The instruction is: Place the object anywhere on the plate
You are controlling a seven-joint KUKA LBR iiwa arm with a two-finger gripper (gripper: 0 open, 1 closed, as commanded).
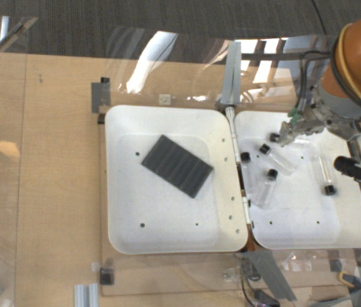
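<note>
- Reaching in from the right over the right-hand bin (pixel 360 232), with the arm (pixel 360 50) grey and orange-banded, wrist near that bin's far right corner.
- Hanging low over the bin's far half: the hand (pixel 290 132), tip close to a small clear vial with a black cap (pixel 274 136).
- Cannot tell whether spread or pressed together; too small and glare-washed to read, and no vial visibly pinched.
- Lying scattered on the right bin's floor: several more clear vials with black caps, one near the divider (pixel 245 157), one near the middle (pixel 271 174), one toward the right side (pixel 327 178).
- Taken as the task's object: one of these vials, all apparently resting in the right bin, none lifted as far as can be seen.
- Sitting in the left-hand bin (pixel 123 229): a dark ribbed rectangular plate (pixel 177 166), turned at an angle, flat on the bin floor, bare on top.
- Carrying both bins side by side, touching along the middle: a wooden desk (pixel 40 171).
- Judged as early in the task: nothing on the plate, grasp not confirmed.
- Left to do, by this reading: securing a vial, lifting it clear, crossing the divider to the left bin, setting it down on the plate.
</note>
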